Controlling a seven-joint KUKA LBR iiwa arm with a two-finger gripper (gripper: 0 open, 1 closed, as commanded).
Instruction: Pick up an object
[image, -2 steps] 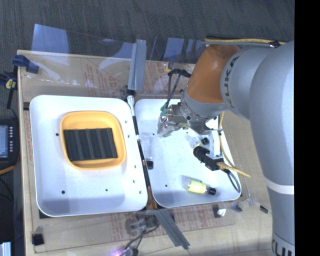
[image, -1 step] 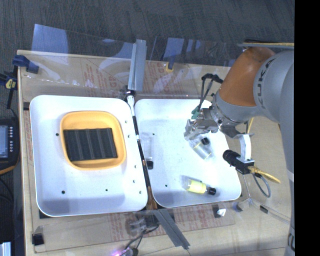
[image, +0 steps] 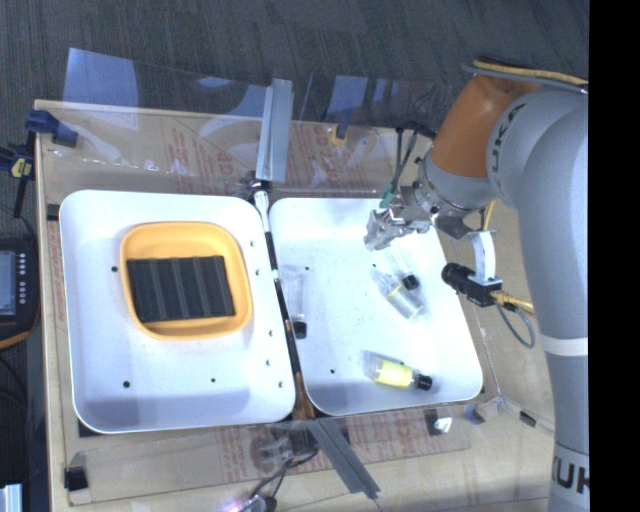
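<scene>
yellow tube (image: 396, 374) | long axis left-right, black cap right | pincer (image: 383, 232) grip unclear

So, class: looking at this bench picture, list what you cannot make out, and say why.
- Claw: open or shut cannot be told; small and blurred in the camera view.
- Clear bottle: see-through against the white right bin, so its outline is vague.
- Yellow bottle: any label is too small to read.
- Arm: cut off by the right edge.

Robotics lab — industrial arm (image: 530, 150), wooden bench (image: 150, 150), two white bins (image: 100, 400)
</scene>
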